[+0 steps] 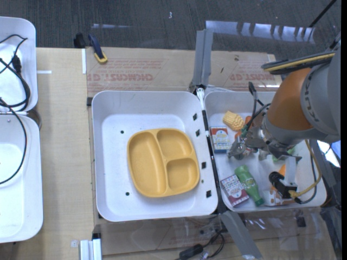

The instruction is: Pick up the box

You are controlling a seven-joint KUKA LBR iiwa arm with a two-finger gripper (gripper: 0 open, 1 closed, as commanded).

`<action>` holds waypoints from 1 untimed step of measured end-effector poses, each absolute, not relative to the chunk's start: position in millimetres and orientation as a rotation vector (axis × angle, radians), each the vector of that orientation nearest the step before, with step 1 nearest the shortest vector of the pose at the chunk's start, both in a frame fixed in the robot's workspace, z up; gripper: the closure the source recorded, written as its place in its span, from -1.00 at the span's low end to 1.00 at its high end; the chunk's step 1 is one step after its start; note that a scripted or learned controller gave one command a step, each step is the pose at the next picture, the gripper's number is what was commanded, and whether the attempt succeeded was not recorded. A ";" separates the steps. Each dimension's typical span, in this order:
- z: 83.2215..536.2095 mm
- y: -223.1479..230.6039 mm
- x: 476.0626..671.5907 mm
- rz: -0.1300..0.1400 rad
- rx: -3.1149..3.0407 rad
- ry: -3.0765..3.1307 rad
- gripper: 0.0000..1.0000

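Nearest the camera, nearer than the claw and slightly toward the view's left of it, a dark red and white box lies flat by the front wall of the right bin. A green bottle lies on its side just beside that box, almost straight in front of the claw.

The claw hangs low over the middle of the right bin, under the grey arm with its orange band. How far open the claw is cannot be told, and nothing is seen held in it.

Just beside the claw, toward the view's left, lies a second small box (white with red and blue print); whether they touch cannot be told. A yellow corn cob lies just beyond the claw.

Well to the view's left of the claw, the left bin holds a yellow divided tray. Farthest, far beyond and left of the claw, a blue and yellow tool rests at the counter's back edge.
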State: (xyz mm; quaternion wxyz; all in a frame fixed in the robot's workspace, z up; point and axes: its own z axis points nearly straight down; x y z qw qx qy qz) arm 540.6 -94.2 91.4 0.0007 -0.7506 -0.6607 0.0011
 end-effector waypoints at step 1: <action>191.2 -77.7 613.5 0.005 -2.646 -1.695 -1.00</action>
